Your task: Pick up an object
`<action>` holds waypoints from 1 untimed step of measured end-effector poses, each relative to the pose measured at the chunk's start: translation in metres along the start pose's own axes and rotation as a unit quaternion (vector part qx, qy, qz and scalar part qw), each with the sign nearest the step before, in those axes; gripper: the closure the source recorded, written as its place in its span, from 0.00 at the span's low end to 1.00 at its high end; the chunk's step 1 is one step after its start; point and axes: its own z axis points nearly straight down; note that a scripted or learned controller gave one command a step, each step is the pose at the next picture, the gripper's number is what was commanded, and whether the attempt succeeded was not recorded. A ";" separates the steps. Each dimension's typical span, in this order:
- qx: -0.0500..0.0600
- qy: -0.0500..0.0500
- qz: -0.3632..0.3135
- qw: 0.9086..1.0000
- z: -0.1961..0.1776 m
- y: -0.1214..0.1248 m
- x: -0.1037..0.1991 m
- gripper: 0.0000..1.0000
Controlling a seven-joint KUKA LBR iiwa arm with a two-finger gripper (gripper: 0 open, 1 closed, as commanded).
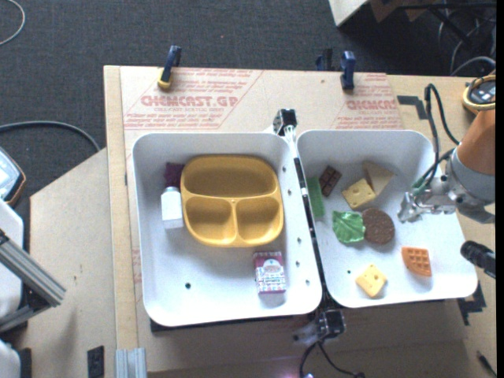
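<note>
My gripper (409,209) hangs over right bin (394,142), near cookie (379,227) & waffle (416,260); jaws' state: can't tell.

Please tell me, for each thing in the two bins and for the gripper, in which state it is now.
gripper: over the right bin's right side, holds nothing visible
yellow divided tray: upright, compartments bare, left bin
white bottle: beside the tray's left edge
red carton: lying flat
waffle: lying flat, right bin
brown cookie: flat, touching the lettuce leaf
</note>
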 end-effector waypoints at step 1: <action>-0.001 0.000 -0.001 1.000 -0.049 0.011 0.002 1.00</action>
